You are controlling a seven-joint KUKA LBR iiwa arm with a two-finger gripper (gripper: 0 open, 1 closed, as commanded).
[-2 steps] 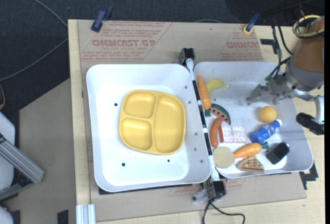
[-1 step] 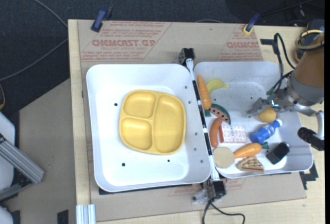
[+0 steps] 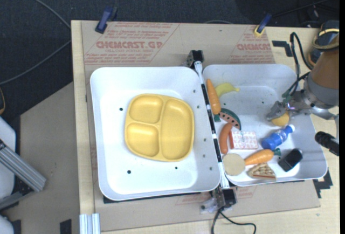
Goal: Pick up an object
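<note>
Gripper [image 3: 281,109] is sitting down low inside the right bin [image 3: 259,72], coming in off the grey arm [image 3: 322,79] from the right; honestly can't tell whether it's spread or closed from this angle, it's just a dark blur at the tip; it's right on top of a small yellow piece [image 3: 280,119], touching it or nearly so, and I'm not seeing that piece clearly pinched, so I'm reading this as the reach-and-grasp step and not a lift yet; next move is probably calling for a firm close on that yellow piece and then a straight rise out of the bin, keeping clear of the bin's right wall. Going by size for the rest: the left bin [image 3: 108,136] is carrying a big yellow divided plate [image 3: 159,126], well apart from the action; back in the right bin, a long carrot [image 3: 213,97] is lying along the left wall with a banana [image 3: 227,88] beside it, a hot dog [image 3: 225,137] below, another carrot [image 3: 259,157], a pink-and-white packet [image 3: 245,140], a blue bottle [image 3: 279,138] just below the gripper, a black block [image 3: 290,159], a round tan disc [image 3: 234,164], a toast slice [image 3: 262,172] and a watermelon wedge [image 3: 230,117]; the blue bottle is the one sitting closest, so it's the thing most likely getting bumped.
</note>
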